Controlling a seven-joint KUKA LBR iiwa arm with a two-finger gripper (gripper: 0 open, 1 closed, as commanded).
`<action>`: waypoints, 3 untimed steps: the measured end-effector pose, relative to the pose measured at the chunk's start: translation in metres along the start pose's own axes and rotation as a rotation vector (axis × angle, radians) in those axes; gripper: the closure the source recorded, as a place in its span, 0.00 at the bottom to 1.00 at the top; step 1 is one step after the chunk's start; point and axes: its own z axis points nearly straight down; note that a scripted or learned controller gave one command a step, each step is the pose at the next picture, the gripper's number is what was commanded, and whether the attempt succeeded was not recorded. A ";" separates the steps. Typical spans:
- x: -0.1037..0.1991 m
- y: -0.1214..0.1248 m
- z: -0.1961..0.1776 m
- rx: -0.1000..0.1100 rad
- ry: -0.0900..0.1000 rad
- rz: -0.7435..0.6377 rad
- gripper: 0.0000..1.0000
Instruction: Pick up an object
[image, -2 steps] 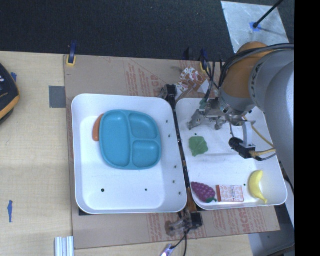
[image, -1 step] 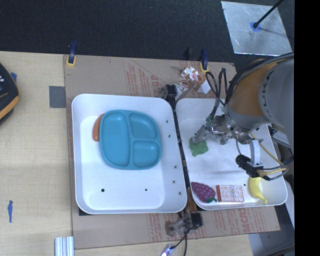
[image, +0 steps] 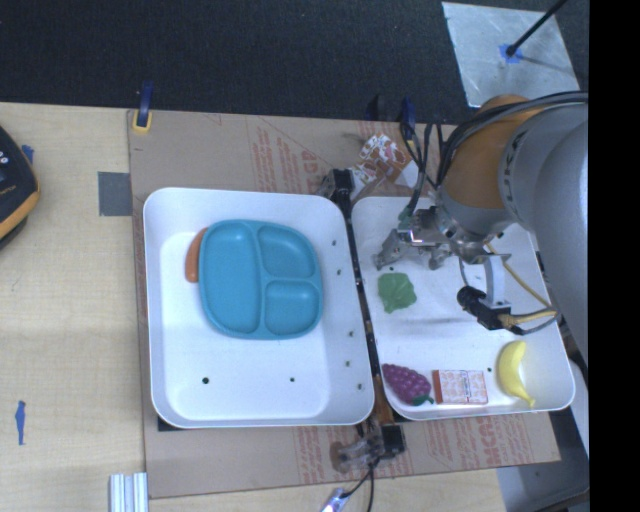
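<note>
1. Plainly, the step in hand looks like the approach: the gripper (image: 412, 256) hangs over the upper left part of the right bin (image: 560, 395), its two fingers spread apart with nothing between them
2. The likeliest target, as I judge it, is the green leafy toy (image: 396, 291), which lies on the bin floor just below the fingertips and apart from them
3. The next move calls for a short shift toward the leaf so the fingers straddle it, a descent to the floor, then closing on it; the piece looks flat, so the fingers would need to go low to catch its edge
4. Other things in the same bin: a bunch of purple grapes (image: 406, 381) near the lower left corner, a small red and white box (image: 461, 387) just beside it, and a yellow banana (image: 513, 372) at the lower right
5. The left bin (image: 170, 330) holds a blue divided plate (image: 262, 278) with an orange object (image: 192, 257) partly under its left edge
6. In the way: the bin wall beside the leaf leaves little room on that side, and a black cable end (image: 480, 306) dangles near
</note>
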 end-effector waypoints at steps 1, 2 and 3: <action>-0.010 -0.045 0.001 0.002 -0.001 -0.001 0.00; -0.009 0.022 0.000 0.000 0.000 0.001 0.00; -0.009 -0.028 0.001 0.002 -0.001 -0.001 0.00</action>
